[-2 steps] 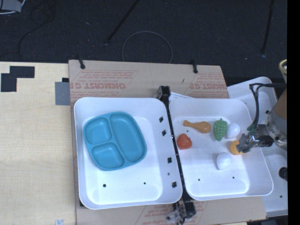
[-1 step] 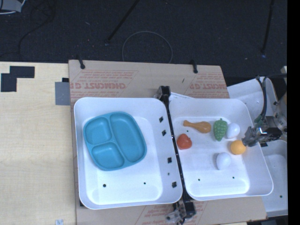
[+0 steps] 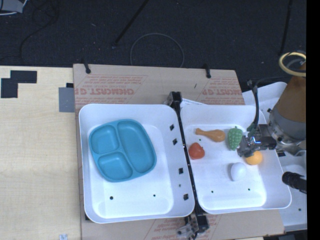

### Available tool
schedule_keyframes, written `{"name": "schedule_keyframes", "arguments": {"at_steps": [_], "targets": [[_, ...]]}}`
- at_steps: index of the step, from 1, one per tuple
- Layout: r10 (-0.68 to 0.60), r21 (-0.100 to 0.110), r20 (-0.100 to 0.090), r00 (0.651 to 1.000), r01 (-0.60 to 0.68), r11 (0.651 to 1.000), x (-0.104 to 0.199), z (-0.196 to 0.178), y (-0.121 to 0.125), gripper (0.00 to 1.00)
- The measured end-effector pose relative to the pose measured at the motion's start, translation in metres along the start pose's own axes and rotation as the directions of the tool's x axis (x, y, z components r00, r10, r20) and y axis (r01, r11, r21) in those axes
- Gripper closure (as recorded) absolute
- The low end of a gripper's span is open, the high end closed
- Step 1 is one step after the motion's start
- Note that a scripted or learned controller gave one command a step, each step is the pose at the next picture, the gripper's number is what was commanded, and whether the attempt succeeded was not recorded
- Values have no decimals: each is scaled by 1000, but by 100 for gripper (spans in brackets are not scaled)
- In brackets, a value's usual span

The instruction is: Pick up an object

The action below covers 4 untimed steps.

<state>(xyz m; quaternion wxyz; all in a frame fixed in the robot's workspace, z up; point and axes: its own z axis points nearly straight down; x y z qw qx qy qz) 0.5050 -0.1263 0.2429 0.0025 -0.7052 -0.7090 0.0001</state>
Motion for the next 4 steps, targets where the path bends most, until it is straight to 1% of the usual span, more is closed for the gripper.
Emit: {"name": "schedule_keyframes", "arguments": {"at_steps": [1,2,3,4], "targets": [[1,0,0,1000,-1,1000,46,0,2,100],[1,-1,1,1000,-1,1000,93,-5,14,100],[1,0,2,1000,-1,1000,145,8,31,100],[1,1,2,1000,-1,1000,200,13,29,100]]}}
